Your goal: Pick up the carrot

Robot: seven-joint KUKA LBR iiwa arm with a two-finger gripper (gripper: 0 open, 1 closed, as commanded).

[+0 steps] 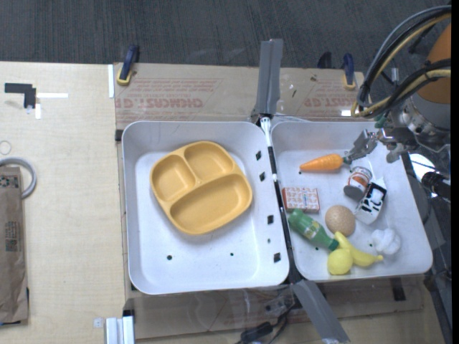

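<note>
The orange carrot [321, 164] lies on its side in the upper part of the right bin [410, 213], its thick end pointing right. My gripper [362, 146] hangs just right of that thick end, open, with nothing between its fingers. The grey arm with its orange band comes in from the upper right.
Close below the gripper lie a small can [358, 180] and a white-and-black bottle [371, 203]. The right bin also holds a small red box [301, 199], a green bottle [312, 229], a tan egg-shaped item [341, 220], a yellow banana [349, 258] and a white crumpled thing [386, 241]. A yellow divided plate [201, 186] sits in the left bin [140, 221].
</note>
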